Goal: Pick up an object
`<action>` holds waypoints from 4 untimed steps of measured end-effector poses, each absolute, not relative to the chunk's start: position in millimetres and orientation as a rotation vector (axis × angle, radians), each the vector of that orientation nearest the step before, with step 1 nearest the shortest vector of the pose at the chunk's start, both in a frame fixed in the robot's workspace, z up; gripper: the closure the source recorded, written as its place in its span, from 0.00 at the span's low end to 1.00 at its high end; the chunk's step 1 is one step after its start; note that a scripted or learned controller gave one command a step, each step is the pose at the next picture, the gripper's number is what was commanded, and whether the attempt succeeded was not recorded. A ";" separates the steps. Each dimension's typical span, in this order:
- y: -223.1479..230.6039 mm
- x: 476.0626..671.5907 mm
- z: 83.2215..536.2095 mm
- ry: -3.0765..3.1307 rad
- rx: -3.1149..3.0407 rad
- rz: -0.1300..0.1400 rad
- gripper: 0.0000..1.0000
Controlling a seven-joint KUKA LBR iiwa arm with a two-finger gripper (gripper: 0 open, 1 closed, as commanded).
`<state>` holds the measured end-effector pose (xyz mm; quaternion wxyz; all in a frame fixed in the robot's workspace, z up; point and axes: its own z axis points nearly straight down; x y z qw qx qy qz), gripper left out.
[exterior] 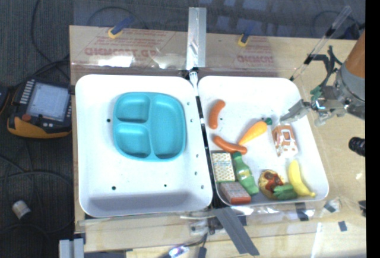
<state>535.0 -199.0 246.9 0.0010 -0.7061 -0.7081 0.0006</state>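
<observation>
While the gripper (303, 109) hangs at the right bin's (205, 132) right rim, apart from every object, I cannot tell how its claw stands. That bin holds a carrot (254, 131), 2 sausages (217, 113), a banana (299, 179), a green bottle (243, 173), a wrapped packet (285, 139), a checked box (222, 166) and a red-yellow fruit (271, 181). The left bin (95, 179) bears a blue divided plate (149, 125).
</observation>
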 end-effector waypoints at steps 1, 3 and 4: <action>-192.2 554.2 172.3 -2.301 -2.136 0.004 0.00; -215.0 567.0 105.2 -2.241 -2.201 -0.006 1.00; -115.6 532.4 209.4 -2.443 -1.972 0.001 1.00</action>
